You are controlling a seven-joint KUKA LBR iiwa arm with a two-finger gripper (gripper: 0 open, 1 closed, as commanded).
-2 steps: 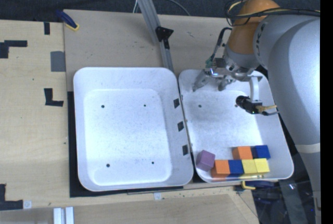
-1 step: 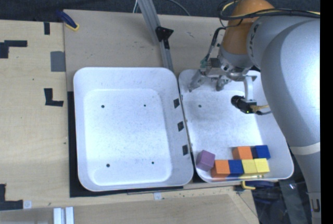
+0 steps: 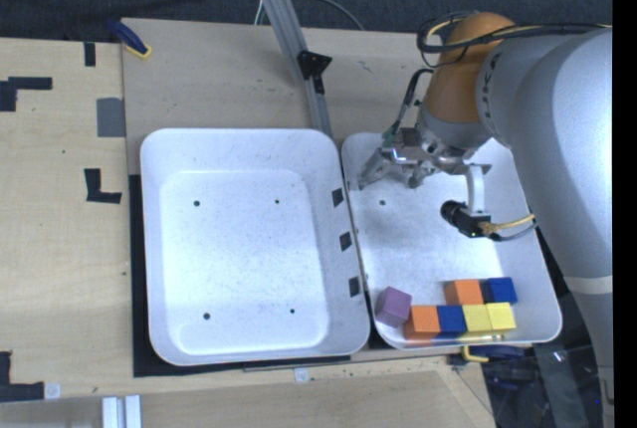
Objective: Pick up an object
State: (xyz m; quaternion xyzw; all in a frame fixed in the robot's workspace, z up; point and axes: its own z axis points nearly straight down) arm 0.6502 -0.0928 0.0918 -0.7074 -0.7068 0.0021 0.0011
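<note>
Left side: shallow white plastic bin on the left (image 3: 159,217) is sitting w/ nothing in it. Just beside it, the second shallow white plastic bin on the right (image 3: 373,247) is holding all the blocks, clustered at its near end. Going L to R there: small purple cube (image 3: 394,304), then orange cube (image 3: 425,319), blue cube (image 3: 452,318), two yellow cubes (image 3: 489,318), w/ another orange cube (image 3: 464,292) and blue cube (image 3: 501,290) sitting in a row behind them, all touching or nearly so.

Grey two-finger gripper (image 3: 403,167) is hovering over the far end of the right bin, well apart from the blocks. Fingers are looking spread, nothing between them, though it's a bit hard to read at this angle.

Step, imo: approach phase, no grasp yet. Next move is prob. calling for travel toward the near end, then a descent. The purple cube is standing slightly apart from the rest, so it's the easier target; the packed ones are leaving little room for the fingers.
</note>
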